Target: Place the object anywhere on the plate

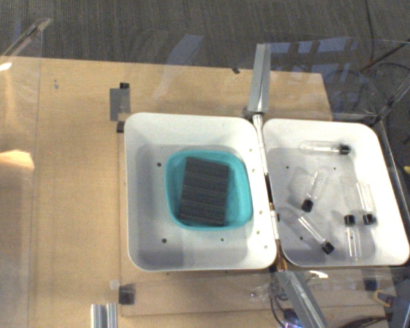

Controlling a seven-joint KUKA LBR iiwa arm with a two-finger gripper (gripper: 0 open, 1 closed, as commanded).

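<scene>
Teal plate [242, 195], squarish with rounded corners, sits in the middle of the left bin [142, 203]. A dark ribbed block [204, 191] lies flat on it, tilted slightly, with teal rim showing all round. Judging by this, the placing looks done: the block rests wholly on the plate, and nothing seems left but to keep clear.

The right bin [389, 248] holds several clear plastic tubes [322, 147] with black caps, scattered loosely, some near each other, none stacked. The two bins stand side by side, edges touching, on a wooden bench [55, 217].

At the bottom right corner, a grey part, perhaps of the arm, juts into view; I cannot tell the pincer's state.
</scene>
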